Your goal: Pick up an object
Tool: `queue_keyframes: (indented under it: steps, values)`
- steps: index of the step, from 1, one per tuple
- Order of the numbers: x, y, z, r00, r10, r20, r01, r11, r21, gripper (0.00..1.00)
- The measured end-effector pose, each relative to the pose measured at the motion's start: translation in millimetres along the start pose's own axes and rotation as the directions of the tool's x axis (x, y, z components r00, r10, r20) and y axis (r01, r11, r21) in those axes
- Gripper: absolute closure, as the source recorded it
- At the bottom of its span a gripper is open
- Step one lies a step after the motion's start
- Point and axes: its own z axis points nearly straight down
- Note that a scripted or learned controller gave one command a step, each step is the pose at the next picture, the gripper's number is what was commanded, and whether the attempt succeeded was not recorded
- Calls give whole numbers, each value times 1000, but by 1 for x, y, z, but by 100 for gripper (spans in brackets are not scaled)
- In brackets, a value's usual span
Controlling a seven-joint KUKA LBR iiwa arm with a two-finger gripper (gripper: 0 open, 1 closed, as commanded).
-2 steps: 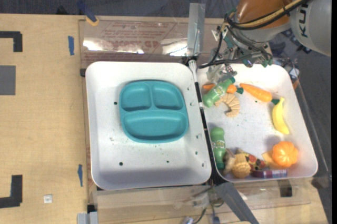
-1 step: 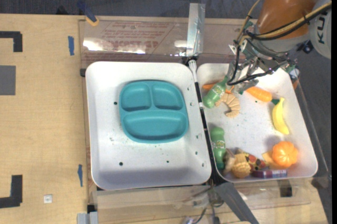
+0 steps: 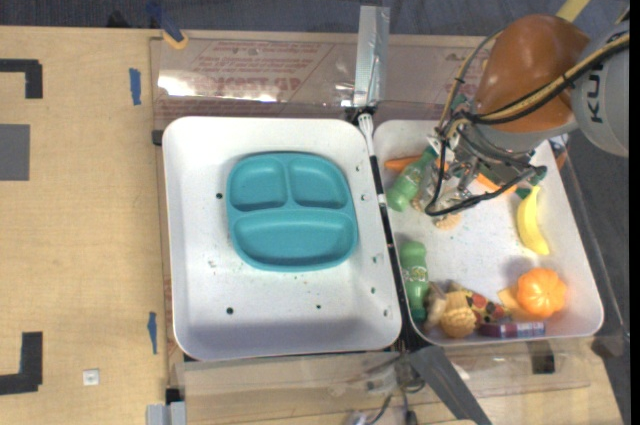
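Left bin (image 3: 190, 313): teal divided plate (image 3: 291, 211). Right bin (image 3: 585, 303): green bottle (image 3: 405, 189), gripper (image 3: 447, 198) low at upper centre-right, finger state indeterminable, then banana (image 3: 531, 221) and orange (image 3: 541, 292). Step, apparently: descent to grasp; next, closure and lift.

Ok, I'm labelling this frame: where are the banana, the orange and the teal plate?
banana (image 3: 531, 223): camera view, middle of its yellow body.
orange (image 3: 541, 292): camera view, centre of the fruit.
teal plate (image 3: 292, 239): camera view, its large lower compartment.
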Motion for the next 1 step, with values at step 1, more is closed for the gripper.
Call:
queue_keyframes:
  steps: [1]
  values:
    - [55, 43, 6, 964, 264, 1, -264, 964, 2, 100]
